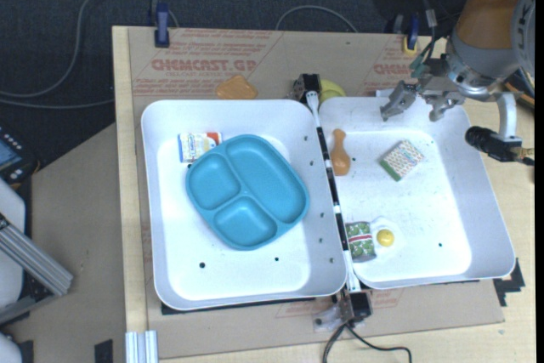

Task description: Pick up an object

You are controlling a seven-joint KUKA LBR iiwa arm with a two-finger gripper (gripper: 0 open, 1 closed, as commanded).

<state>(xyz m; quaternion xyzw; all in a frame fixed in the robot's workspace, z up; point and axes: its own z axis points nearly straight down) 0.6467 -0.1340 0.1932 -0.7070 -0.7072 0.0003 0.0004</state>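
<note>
With nothing between its spread jaws, the gripper (418,101) hovers over the right bin's (476,221) far edge, seemingly poised above the patterned packet (402,159).

Right bin (476,208) — a patterned square packet (402,159) lies flat and tilted; an orange spoon-like piece (340,152) hugs the left wall; a green-labelled packet (359,241) touches a small yellow ball (385,238).
</note>
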